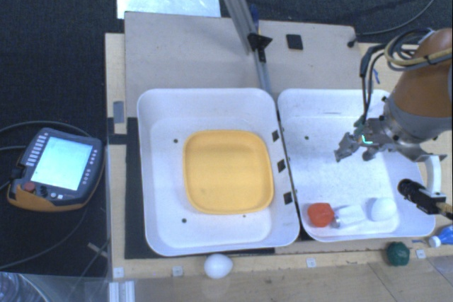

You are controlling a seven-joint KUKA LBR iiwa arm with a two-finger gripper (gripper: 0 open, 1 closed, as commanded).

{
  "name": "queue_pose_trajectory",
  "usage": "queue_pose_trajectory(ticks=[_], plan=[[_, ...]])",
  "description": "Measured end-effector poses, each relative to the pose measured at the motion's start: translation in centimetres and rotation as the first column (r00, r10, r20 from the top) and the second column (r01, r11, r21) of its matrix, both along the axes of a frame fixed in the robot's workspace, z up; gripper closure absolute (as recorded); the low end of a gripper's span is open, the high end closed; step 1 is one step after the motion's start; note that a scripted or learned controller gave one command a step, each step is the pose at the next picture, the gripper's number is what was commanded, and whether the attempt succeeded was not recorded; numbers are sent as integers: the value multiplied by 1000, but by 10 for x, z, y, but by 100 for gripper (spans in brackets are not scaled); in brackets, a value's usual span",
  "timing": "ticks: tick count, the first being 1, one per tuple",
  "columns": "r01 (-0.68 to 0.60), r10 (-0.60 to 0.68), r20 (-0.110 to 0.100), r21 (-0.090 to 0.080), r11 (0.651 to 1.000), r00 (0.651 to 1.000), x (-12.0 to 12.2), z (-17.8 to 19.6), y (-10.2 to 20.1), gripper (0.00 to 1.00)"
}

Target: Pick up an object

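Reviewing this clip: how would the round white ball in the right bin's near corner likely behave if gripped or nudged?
The round white ball looks smooth, so it would probably roll or slip from the gripper. The white bin's wall beside it may stop it.

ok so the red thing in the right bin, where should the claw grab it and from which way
Probably from straight above, closing across the middle of the red object. It lies low on the floor of the right bin, close to the near wall, with a white object right against its right side, so a sideways approach looks blocked. The claw hovers further back in the bin.
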State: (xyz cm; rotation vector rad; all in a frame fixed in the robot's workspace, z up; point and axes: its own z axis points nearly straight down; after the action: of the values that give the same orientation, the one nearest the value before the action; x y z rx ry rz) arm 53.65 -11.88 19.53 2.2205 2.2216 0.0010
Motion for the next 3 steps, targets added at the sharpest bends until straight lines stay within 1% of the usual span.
queue_pose_trajectory(ticks=[1,2,3], plan=[[0,0,0,0,1000,1000,0,0,0,0],[0,0,-4,0,1000,1000,-4,-43,5,0],[1,-1,-5,0,1000,1000,-5,-105,2,0]])
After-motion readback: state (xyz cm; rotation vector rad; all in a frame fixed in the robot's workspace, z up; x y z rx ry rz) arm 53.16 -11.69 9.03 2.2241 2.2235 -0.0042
